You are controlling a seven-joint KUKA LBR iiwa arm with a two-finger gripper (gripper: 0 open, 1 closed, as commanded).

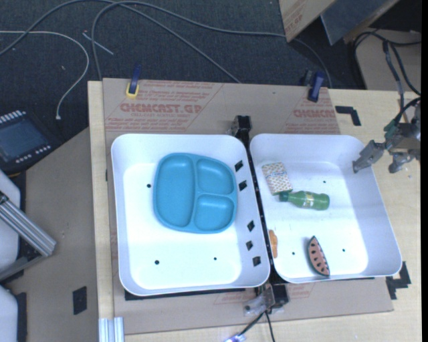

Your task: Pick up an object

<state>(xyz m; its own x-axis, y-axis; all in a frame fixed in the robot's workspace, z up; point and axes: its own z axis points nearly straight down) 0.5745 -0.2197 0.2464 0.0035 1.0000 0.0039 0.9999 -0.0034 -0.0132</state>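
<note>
The right bin holds a green bottle lying on its side near the middle. A small patterned packet lies just above it, and a watermelon slice toy rests near the front. A thin orange piece sits against the left wall. My gripper hangs over the bin's far right rim, well to the right of the bottle. It is open, with nothing between its fingers.
The left bin bears a blue divided plate. A black divider with clips runs between the bins. Cables and a cardboard box lie beyond the bench's far edge.
</note>
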